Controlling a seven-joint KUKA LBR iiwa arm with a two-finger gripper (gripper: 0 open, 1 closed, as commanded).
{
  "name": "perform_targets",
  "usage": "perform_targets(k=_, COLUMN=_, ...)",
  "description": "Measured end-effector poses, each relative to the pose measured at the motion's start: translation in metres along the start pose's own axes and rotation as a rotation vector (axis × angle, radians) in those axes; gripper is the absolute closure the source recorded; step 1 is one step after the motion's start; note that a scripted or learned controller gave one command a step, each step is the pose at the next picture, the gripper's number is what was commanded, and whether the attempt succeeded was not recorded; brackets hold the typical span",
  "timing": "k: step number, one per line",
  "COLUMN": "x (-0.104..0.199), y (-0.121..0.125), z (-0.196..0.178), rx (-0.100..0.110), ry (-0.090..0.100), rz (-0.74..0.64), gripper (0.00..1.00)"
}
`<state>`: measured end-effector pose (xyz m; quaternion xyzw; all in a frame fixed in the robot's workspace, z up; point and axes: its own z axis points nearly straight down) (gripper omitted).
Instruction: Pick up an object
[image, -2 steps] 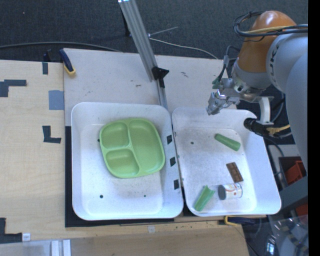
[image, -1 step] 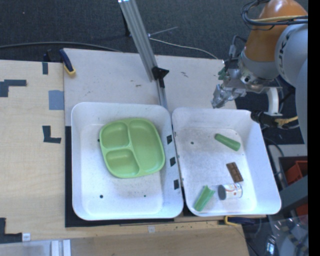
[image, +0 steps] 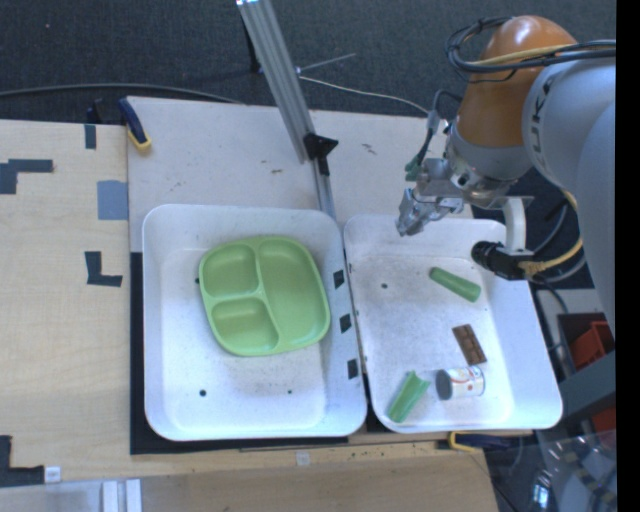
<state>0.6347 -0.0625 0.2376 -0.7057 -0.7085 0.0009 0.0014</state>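
My gripper (image: 411, 224) hangs over the far left corner of the right bin (image: 520, 330), with nothing visibly between its fingers. A green cylinder (image: 455, 283) lies in that bin, to the right of and nearer than the gripper. Nearer still lie a small brown block (image: 468, 344), a white tube with a dark cap (image: 459, 383) and a green wedge-shaped piece (image: 407, 396). In the left bin (image: 170, 300) rests a green divided plate (image: 264, 294).
A slanted metal pole (image: 285, 85) with a black clamp stands behind the bins, just left of the gripper. A black divider strip (image: 343, 300) runs between the bins. A blue and yellow tool (image: 134, 124) lies on the far left of the bench.
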Motion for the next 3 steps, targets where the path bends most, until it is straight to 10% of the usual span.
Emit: perform_targets(k=3, x=0.155, y=-0.051, z=0.023, rx=0.000, ry=0.001, rz=-0.002, gripper=1.00)
